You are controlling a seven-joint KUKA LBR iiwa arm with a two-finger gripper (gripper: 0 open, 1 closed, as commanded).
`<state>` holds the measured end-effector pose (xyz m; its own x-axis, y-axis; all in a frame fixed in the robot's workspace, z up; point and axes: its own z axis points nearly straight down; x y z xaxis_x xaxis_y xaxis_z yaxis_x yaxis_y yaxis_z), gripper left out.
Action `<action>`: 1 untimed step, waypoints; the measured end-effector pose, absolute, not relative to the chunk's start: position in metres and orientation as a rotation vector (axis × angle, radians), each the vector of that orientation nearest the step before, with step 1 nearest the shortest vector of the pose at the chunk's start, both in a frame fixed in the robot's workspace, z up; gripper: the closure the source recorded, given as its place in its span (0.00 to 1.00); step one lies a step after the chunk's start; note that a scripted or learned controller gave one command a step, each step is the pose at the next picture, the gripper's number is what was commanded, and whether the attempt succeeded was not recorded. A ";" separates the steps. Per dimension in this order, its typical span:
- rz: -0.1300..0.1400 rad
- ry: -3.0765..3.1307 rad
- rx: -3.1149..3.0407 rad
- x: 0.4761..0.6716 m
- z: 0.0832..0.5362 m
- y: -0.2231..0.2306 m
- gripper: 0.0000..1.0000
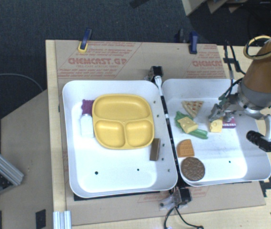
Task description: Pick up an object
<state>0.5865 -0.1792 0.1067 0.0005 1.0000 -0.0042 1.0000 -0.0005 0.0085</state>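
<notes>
Camera view has the tool (219,112) down in the right bin (235,171), and I cannot tell how it is set. Right below its tip lies a small pale yellow block (215,125), chunky and cheese-like, with a purple-and-white piece (229,123) touching it. Farther out from the tool sit a tan waffle wedge (193,108), a yellow chunk on a green strip (191,127), an orange cracker (185,148) and a round brown cookie (192,169). Beyond those, the left bin (111,180) carries a yellow divided plate (123,120).
</notes>
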 end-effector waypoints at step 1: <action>0.005 2.218 2.216 0.589 0.169 -0.174 1.00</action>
